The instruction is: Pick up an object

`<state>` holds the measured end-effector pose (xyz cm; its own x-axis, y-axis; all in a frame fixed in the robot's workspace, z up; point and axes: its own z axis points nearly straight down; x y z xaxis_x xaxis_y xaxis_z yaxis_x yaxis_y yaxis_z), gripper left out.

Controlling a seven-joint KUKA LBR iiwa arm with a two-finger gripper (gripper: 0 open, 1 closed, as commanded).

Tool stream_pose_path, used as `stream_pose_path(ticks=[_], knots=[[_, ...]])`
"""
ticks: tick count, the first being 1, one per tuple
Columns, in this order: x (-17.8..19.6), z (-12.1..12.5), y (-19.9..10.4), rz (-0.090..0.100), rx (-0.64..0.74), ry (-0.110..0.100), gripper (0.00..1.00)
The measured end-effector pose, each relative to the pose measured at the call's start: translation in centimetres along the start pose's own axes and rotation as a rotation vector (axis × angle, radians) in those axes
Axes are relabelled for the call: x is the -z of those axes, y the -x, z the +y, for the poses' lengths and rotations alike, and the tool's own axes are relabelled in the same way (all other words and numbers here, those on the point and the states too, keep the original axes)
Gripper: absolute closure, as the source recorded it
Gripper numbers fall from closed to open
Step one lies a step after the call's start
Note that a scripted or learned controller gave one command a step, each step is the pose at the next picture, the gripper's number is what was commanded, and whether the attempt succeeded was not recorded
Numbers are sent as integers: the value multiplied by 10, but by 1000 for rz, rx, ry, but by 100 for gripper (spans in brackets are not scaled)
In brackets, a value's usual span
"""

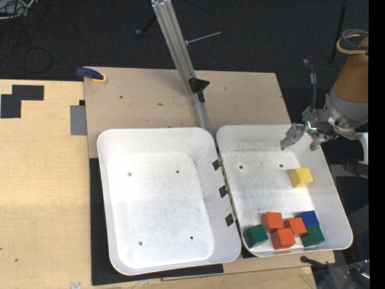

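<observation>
My gripper (pixel 304 139) hangs open over the far right corner of the right bin (pixel 252 138), with nothing between its fingers. A yellow block (pixel 301 177) lies alone just below it, nearer the front. At the bin's front edge several blocks are bunched together: three orange ones (pixel 283 228), two green ones (pixel 255 235) and a blue one (pixel 310 218).
The left bin (pixel 120 138) sits beside the right one, with black clips along the shared wall. A slanted aluminium bar (pixel 179 47) rises from behind the bins. The wooden bench extends to the left and back.
</observation>
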<state>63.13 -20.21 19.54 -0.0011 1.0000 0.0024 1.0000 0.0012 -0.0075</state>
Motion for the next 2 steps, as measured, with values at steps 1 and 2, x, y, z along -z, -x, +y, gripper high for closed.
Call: stream_pose_path(ticks=[1, 2], knots=[[3, 1, 0, -2, 3, 4, 0], [-43, 6, -6, 0, 4, 0, 0]])
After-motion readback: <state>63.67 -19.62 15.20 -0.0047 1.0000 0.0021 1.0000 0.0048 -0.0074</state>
